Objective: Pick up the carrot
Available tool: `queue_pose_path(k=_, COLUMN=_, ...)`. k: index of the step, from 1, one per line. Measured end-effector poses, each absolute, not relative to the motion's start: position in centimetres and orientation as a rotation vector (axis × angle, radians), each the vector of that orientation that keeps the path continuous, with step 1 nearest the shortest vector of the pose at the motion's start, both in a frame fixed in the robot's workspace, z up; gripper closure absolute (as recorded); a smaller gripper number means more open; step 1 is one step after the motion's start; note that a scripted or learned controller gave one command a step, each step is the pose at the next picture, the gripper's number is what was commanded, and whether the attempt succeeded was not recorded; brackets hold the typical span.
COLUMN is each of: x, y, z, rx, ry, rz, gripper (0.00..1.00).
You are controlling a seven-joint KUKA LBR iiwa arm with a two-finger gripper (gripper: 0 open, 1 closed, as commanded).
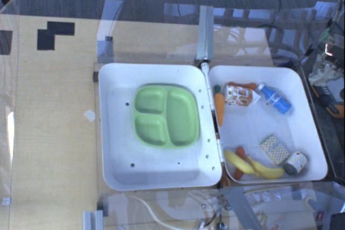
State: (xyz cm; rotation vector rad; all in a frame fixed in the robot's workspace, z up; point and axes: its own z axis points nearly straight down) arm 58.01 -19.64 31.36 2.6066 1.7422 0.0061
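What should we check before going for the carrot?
1. Carrot in view: ok, in the right bin.
2. Position: not ok for an easy grasp, it lies tight along the bin's left wall.
3. Neighbours: the juice pouch sits close beside it; touching or apart, cannot tell.
4. Top of carrot uncovered: ok.
5. Bananas away from it: ok.

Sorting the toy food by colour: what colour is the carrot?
Orange, with a green top; the carrot shows in the camera view, by the right bin's left wall.
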Motion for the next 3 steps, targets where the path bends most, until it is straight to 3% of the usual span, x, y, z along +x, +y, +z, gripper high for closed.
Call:
queue_pose_path(k=2, x=53.2, y=-20.6, z=34.1, rx=1.503, ry=2.748, rz=0.003, gripper=1.0)
queue_pose_path(k=3, x=56.9, y=-20.5, z=34.1, rx=1.035, ry=2.953, rz=0.001, gripper=1.0)
